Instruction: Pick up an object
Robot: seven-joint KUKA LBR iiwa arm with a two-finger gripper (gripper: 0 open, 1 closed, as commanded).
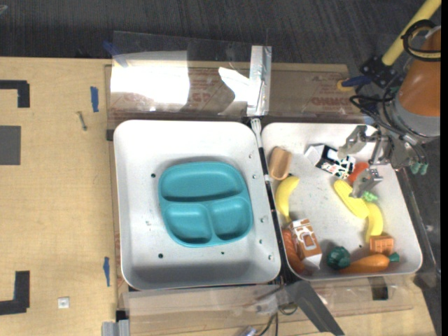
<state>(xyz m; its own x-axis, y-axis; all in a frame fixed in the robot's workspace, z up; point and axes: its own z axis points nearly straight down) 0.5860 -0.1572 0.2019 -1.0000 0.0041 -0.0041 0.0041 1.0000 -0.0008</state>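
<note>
In right bin (413,219), curved yellow banana (355,203).

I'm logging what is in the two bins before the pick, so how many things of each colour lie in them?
Teal: 1, the divided tray in the left bin
Yellow: 2, banana and banana
Orange: 3, carrot, small block, carton
Green: 1, small toy
Tan: 1, cup
Black-and-white: 1, card
Total: 9
</note>
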